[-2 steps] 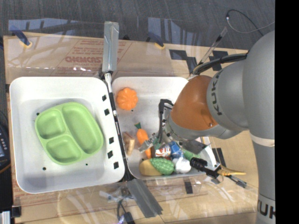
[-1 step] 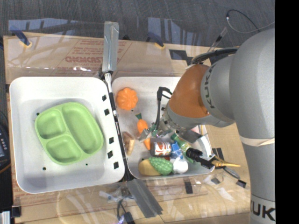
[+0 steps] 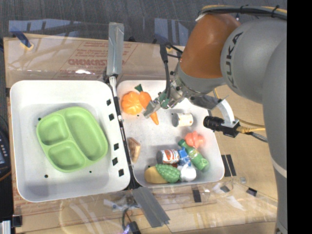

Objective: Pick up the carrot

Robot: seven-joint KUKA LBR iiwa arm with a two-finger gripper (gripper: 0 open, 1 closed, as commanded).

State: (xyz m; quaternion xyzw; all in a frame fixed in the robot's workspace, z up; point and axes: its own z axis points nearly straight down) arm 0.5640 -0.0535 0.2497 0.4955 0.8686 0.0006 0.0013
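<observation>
Camera view: the left bin (image 3: 19,145) holds a green divided plate (image 3: 71,138). The right bin (image 3: 214,172) holds an orange pumpkin (image 3: 132,103) at its upper left. The carrot (image 3: 153,115) lies just right of the pumpkin, its long axis slanted, tip pointing down-right. The pincer (image 3: 157,106) sits over the carrot's upper end; whether its fingers are apart or together cannot be told. Farther from the pumpkin lie a white cylinder (image 3: 183,119), a pink fruit (image 3: 194,139), a can (image 3: 168,156) and a green bottle (image 3: 195,157).
</observation>
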